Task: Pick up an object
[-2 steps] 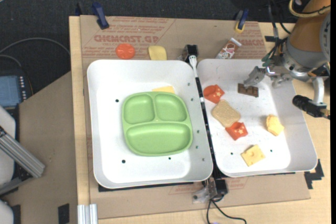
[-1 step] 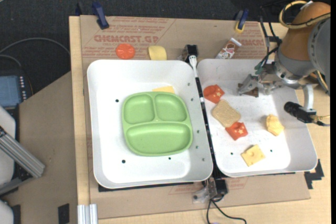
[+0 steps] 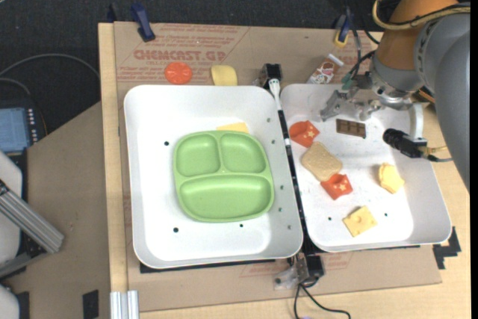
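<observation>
Nearest the camera, a yellow cheese wedge lies in the right bin. Farther back, the gripper is poised just above a brown chocolate bar; its grip cannot be told. So flat a bar could be missed or pushed aside.

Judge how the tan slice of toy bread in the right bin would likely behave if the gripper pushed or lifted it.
The bread slice lies flat with broad faces, so it would probably slide rather than roll. It looks thin and stiff, likely light. Pushed, it may bump the red piece beside it.
</observation>
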